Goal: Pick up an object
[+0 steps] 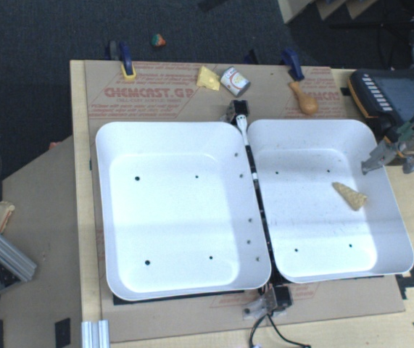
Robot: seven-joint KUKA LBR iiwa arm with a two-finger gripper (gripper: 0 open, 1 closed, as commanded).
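A tan wedge-shaped piece [350, 195] lies flat on the floor of the right white bin [315, 267], towards its right side. My gripper [391, 156] hangs at the right edge of the camera view, over that bin's right rim. It is up and to the right of the wedge and does not touch it. Nothing shows in its grasp. The left white bin [119, 216] has only small dark dots on its floor.
Behind the bins on the brown board lie a yellow wedge [208, 78], a small white and black block [234, 82] and an orange-brown pear-shaped piece [305, 101]. Blue clamps [126, 61] grip the board's far edge. A black device [381, 93] sits at the back right.
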